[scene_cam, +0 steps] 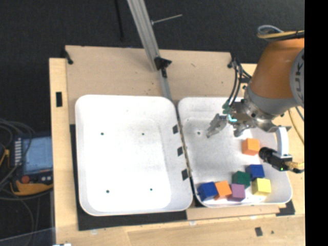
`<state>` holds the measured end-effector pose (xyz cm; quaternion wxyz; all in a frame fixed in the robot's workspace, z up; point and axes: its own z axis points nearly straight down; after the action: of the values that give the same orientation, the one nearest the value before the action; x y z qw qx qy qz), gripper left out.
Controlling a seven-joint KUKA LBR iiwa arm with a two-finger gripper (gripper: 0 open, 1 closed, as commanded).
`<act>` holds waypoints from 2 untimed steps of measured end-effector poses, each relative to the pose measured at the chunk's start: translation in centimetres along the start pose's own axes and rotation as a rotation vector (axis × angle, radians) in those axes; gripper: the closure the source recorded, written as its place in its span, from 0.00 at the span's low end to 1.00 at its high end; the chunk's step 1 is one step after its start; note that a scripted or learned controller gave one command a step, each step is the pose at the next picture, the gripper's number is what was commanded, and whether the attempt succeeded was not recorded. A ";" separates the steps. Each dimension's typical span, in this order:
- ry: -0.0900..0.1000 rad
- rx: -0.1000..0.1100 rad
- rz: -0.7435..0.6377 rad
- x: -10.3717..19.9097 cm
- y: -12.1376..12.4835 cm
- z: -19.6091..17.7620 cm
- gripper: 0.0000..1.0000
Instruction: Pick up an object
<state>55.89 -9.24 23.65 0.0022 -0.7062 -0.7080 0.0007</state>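
Gripper [225, 126] hangs over right bin [205, 152], metal fingers spread, gripping nothing. Matte cubes cluster at near edge: blue [207, 190], orange [223, 188], purple [238, 191], green [241, 178], yellow [262, 185].

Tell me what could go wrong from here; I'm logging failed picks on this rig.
1. The gripper hangs over bare floor of the right bin, apart from every block; closing there would likely catch nothing.
2. The blue block, orange block, purple block and green block sit crowded by the bin's near wall, so a grasp may nudge neighbours.
3. The lone orange block lies close to the arm's wrist, an awkward reach.
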 end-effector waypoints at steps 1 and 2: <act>-0.001 -0.005 0.002 0.0 0.1 -0.2 0.00; -0.004 0.002 0.005 -0.2 0.2 6.1 0.00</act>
<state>56.05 -9.41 17.55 0.0015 -0.7079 -0.7063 0.0027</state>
